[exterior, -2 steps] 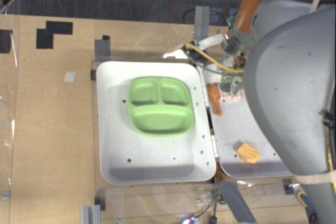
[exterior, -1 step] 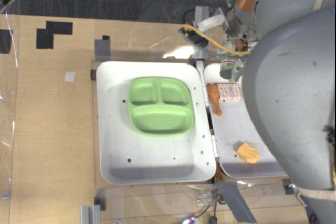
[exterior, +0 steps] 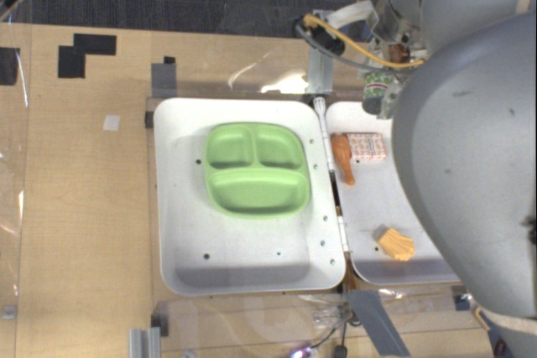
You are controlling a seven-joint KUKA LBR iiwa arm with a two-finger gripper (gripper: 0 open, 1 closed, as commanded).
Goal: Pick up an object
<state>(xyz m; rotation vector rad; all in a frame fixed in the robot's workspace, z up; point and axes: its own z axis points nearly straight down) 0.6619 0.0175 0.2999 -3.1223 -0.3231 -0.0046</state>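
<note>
Grey arm point(exterior: 470, 180) bulk covers much of the right bin point(exterior: 369, 222), reaching in from the right, its orange band at the top edge. Below it, the wooden tabletop point(exterior: 75, 205) carries the two white bins side by side; the left bin point(exterior: 180, 205) holds a green divided plate point(exterior: 256, 168). The end effector point(exterior: 379, 92) sits at the far rim of the right bin, and I cannot tell its state. Just nearer the camera than it lie a pink-and-white patterned box point(exterior: 366, 147) and, touching the box's left side, an orange carrot-like piece point(exterior: 342, 159), its long axis running front to back along the divider. A yellow-orange chunk point(exterior: 396, 244) lies well apart, toward the near rim. The box and carrot look like the closest candidates.
</note>
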